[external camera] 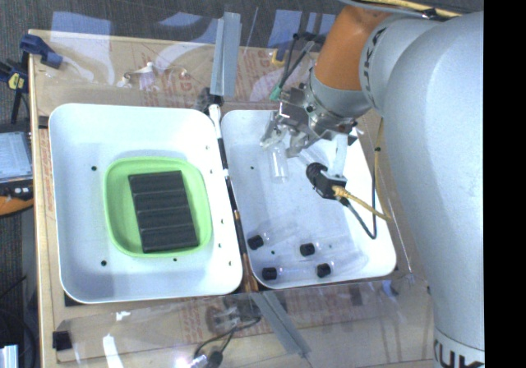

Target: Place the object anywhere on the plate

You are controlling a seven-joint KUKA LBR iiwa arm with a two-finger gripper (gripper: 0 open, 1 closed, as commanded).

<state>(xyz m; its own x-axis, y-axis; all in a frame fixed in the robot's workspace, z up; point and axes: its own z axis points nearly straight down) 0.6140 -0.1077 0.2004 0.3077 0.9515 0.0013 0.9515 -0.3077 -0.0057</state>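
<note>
Camera view | dark ridged object [163, 211] flat on green plate [117, 218], long axis near-vertical in frame | end effector [283, 143] grip state unclear

Lighting: bright, even, from overhead. Both white bins [66, 194] near overexposed, rims bleeding into glare. Desk [164, 58] far edge carries pale bluish reflections; near edge shows glints on clear plastic. Shadows soft, faint, close under the arm [427, 153]. Sharpness moderate; small dark pieces in right bin slightly soft. Floor beyond dim, grainy.
</note>
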